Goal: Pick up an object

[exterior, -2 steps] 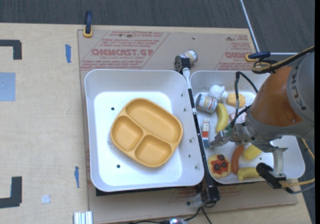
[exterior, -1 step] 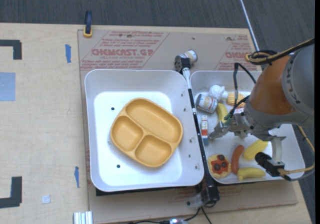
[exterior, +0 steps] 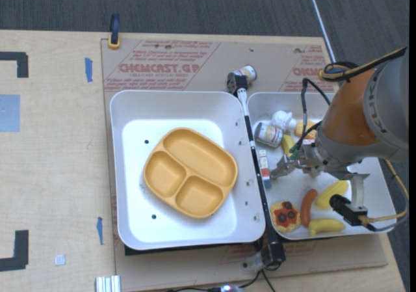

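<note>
At the lower right of the frame you are seeing the right bin (exterior: 383, 222) crowding toy food together: a pizza slice (exterior: 285, 215), a hot dog (exterior: 308, 200), a banana (exterior: 325, 225), and higher up a small can (exterior: 268, 134). The left bin (exterior: 123, 154) is holding a yellow divided plate (exterior: 189, 172). The arm (exterior: 354, 115) is leaning in from the right, its gripper (exterior: 289, 165) hanging low among the pieces; you cannot tell how its jaws are set.

One fixed cam, high above bench (exterior: 52, 154), looks down at a slant, medium range; gripper (exterior: 286, 168) sits right of centre, both bins (exterior: 123, 154) w/in frame.
</note>
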You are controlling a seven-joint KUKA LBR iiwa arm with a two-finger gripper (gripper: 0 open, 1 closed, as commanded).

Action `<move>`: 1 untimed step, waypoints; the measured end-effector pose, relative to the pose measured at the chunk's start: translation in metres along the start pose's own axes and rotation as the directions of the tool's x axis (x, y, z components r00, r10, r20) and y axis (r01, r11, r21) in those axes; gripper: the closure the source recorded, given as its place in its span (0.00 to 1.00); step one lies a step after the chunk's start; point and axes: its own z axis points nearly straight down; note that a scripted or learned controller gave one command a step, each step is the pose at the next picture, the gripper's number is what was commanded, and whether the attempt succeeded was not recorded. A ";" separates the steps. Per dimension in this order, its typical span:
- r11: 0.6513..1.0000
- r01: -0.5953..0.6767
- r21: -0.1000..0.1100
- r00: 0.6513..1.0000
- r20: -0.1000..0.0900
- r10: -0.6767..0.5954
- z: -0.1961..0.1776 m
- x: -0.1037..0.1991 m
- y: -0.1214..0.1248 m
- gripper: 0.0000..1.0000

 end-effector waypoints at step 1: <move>1.000 0.001 0.000 1.000 0.000 -0.001 0.000 -0.031 0.079 0.00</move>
